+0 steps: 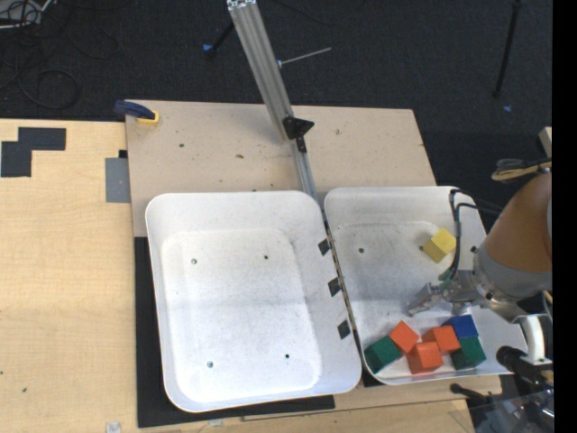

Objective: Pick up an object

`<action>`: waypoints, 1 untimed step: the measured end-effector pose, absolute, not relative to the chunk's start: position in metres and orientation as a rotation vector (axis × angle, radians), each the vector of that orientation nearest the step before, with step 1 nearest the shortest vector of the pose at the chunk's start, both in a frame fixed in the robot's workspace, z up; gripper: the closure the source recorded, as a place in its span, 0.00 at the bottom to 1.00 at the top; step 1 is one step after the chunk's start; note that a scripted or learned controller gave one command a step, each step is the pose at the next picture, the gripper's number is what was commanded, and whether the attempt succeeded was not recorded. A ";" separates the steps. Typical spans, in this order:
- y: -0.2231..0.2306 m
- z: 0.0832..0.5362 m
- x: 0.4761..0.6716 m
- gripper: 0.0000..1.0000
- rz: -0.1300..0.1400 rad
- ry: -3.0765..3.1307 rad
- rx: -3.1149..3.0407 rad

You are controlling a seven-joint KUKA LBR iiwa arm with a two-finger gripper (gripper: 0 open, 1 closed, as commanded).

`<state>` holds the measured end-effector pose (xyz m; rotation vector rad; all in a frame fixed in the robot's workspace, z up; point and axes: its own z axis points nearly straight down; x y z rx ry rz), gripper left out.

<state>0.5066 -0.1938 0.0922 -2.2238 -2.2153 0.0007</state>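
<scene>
Six small blocks lie in the right bin (388,207), and we count five of them huddled at its near edge. Nearest us sit a dark green block (383,354) at the left of the cluster, an orange block (425,357) in the middle and another dark green block (469,356) at the right. Just behind those we see a second orange block (404,336), a third orange one (445,337) and a blue block (464,325), all pressed close together.

A little farther in, the gripper (425,299) hangs over the bin floor just behind the cluster, its metal fingers (417,303) pointing left. We see them spread slightly with nothing between them, though the view is small and somewhat blurred. The arm (518,242) enters from the right over the bin's rim.

Beyond the gripper a yellow block (441,244) sits alone, well apart from the others.

The left bin (180,215) lies beside the right one, touching it. Farthest off, an aluminium rail (266,70) slants across the bench (225,147).
</scene>
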 end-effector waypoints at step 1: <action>-0.195 0.102 0.506 1.00 0.000 -2.207 -2.229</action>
